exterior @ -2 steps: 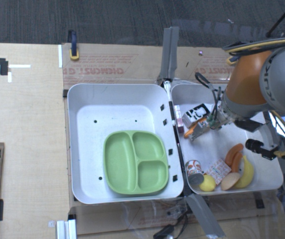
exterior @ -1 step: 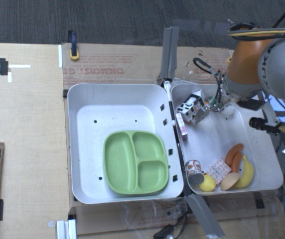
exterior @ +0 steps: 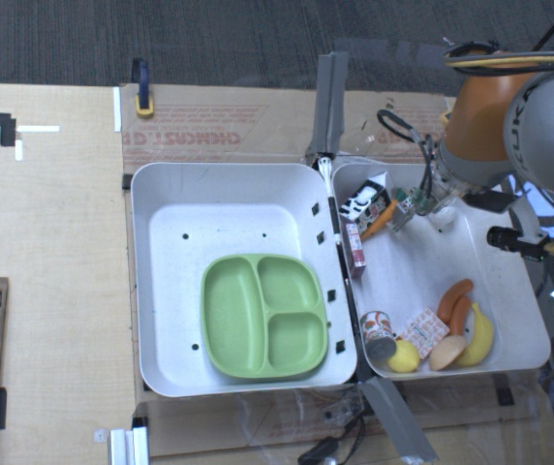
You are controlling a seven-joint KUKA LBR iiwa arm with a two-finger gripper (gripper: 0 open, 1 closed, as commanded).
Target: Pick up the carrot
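Note:
The carrot point(exterior: 378, 220) is a small orange piece lying at a slant in the far left corner of the right bin point(exterior: 509, 289), beside a black and white object point(exterior: 362, 201). My gripper point(exterior: 405, 206) is down in that corner, right at the carrot's upper right end and touching or nearly touching it. The wrist and its cables hide how the gripper stands on the carrot. The arm's orange band point(exterior: 480, 114) rises behind it at the right.
A green divided plate point(exterior: 262, 313) lies in the left bin point(exterior: 161, 260). The right bin also holds a red box point(exterior: 355, 245) by the dividing wall, a can point(exterior: 376, 325), a lemon point(exterior: 405, 356), a banana point(exterior: 480, 337) and two red-orange sausages point(exterior: 456, 301).

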